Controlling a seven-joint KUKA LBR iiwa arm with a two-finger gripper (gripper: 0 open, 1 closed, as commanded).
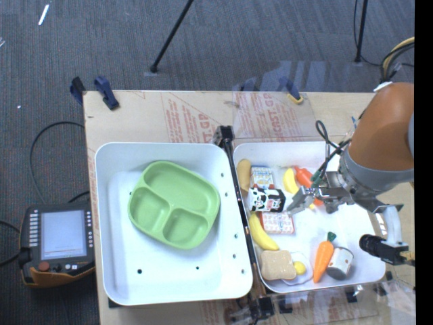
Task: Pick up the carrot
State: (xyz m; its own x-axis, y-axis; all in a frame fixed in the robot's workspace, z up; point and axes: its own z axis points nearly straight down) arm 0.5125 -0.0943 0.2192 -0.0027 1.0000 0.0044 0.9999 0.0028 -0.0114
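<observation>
carrot (323,261) low in right bin (308,284), apart from pincer (302,199) above

Even overhead light, soft shadows, mild glare on the white bins (108,181), slightly soft focus throughout.

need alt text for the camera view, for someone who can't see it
A grey and orange robot arm reaches from the right into the right white bin, its gripper above toy food near a small milk carton, while the carrot lies apart at the bin's front. The left bin holds a green divided plate.
</observation>
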